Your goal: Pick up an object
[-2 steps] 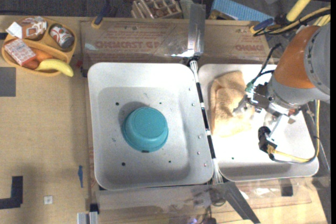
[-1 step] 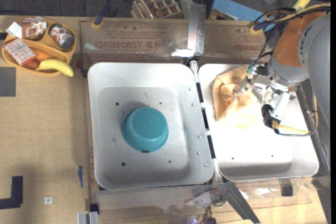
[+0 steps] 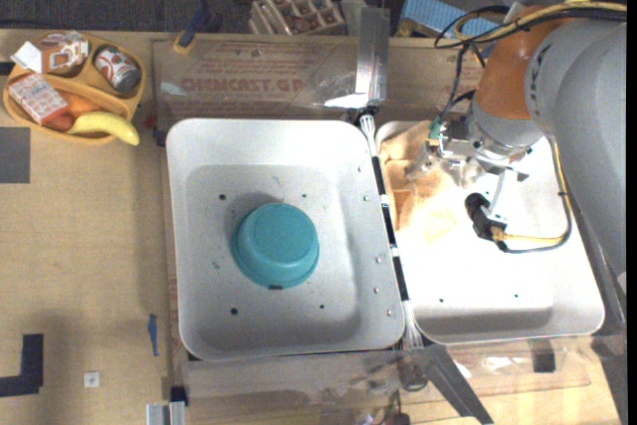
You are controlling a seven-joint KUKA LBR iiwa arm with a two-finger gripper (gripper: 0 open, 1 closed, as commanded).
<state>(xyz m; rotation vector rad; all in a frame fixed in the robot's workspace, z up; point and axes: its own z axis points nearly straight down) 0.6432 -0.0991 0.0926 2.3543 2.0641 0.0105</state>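
While the jaws [image 3: 450, 159] hang over the right bin [image 3: 518, 304], their spread unreadable, the teal bowl [image 3: 277, 244] sits well left.

Bright overhead light; right bin [image 3: 518, 304] overexposed, glare washing detail; soft focus, dim upper background.

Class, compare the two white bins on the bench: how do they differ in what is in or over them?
The left bin holds a teal bowl, upside down near its middle; the right bin has no bowl. The arm reaches over the right bin, its gripper near that bin's back left corner; the left bin has no arm over it. Both are shallow, white and sit side by side.
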